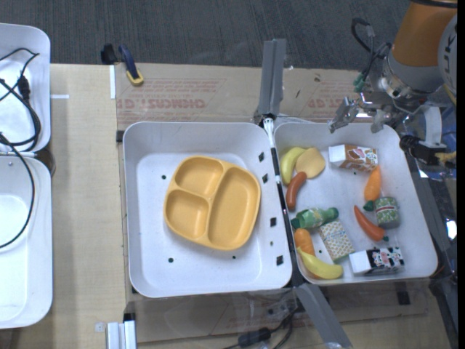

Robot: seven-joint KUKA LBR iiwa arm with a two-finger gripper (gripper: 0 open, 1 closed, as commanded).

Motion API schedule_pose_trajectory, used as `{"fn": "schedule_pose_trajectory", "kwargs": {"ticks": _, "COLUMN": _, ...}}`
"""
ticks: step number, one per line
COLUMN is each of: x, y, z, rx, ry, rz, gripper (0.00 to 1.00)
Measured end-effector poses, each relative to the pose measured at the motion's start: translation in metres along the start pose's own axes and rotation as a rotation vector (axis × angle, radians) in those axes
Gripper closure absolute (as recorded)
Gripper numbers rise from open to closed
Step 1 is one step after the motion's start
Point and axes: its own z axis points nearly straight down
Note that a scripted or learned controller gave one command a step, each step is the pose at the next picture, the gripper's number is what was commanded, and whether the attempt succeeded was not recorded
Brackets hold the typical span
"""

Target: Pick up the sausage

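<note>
- The bench [87, 195] fills most of the frame, tan, with printed cardboard along its upper part.
- The left bin [138, 217] sits mid-frame and holds a yellow divided plate [212, 202], which has three compartments.
- The right bin [421, 238] lies just beside it, crowded with toy food.
- The arm [429, 27] comes in at the upper right corner, its orange band cut off by the frame's top and right edges; the wrist points down and to the left.
- The gripper [360, 115] hangs over the top rim of the right bin, its two thin fingers spread apart with nothing between them.
- The sausage [296, 190] lies along the left wall of the right bin, reddish-brown and slightly tilted, touching the lower end of a yellow-green banana [290, 163], well apart from the gripper.
- Further right are a small carton [353, 156], an orange carrot [373, 184] and a red chili [368, 223].
- Lower down, a second banana [320, 267] rests by the bin's bottom rim.
- A dark cable loop near the wrist is hard to follow against the grey floor.
</note>
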Motion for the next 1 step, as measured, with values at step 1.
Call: {"fn": "schedule_pose_trajectory", "kwargs": {"ticks": 1, "x": -0.0413, "y": -0.0898, "z": 0.0907, "rx": 0.001, "ry": 0.001, "rz": -0.144, "gripper": 0.00}}
